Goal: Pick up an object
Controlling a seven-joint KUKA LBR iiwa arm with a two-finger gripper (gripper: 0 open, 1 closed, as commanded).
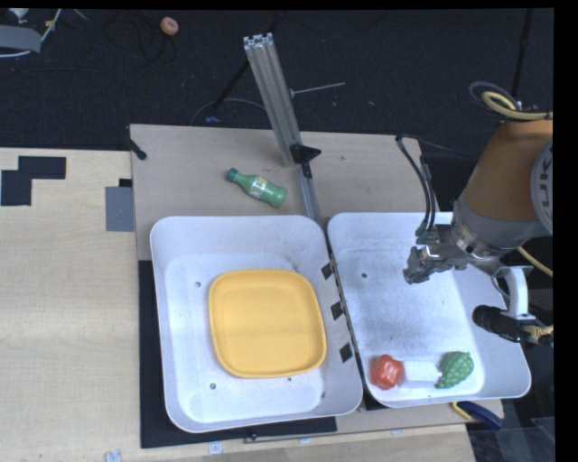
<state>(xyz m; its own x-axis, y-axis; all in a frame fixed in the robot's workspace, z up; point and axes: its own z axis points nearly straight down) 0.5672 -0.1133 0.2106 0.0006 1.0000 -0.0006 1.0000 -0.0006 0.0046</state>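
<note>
The surface (81, 298) is pale wood-grain board with a few dark grey and black patches near its left side, and a plainer tan panel (208, 162) sits under the far ends of the bins. Beyond it the floor is black, strewn with cables, and a small orange round thing (169, 25) lies up there. A ribbed aluminium rail (275, 90) slants down toward the gap between the bins, and a small green plastic bottle (257, 187) lies on its side on the tan panel.

Two shallow white bins sit side by side, with rounded corners and scuffed, speckled floors. The left bin (181, 244) carries a matte yellow plate (266, 322), squarish with soft corners and a raised rim. The right bin (361, 235) holds three small things in a row along its near edge: a glossy red tomato-like toy (386, 371), a flat white piece (418, 371) just beside it, and a knobbly green toy (455, 369) at the right end.

The arm comes in from the right, grey with a broad orange band, cables looping off it. The gripper (422, 266) hangs over the far half of the right bin, dark and compact; I cannot tell from here whether it is released or clenched, and I see nothing in it. The red, white and green pieces lie well apart from it, toward the near rim
</note>
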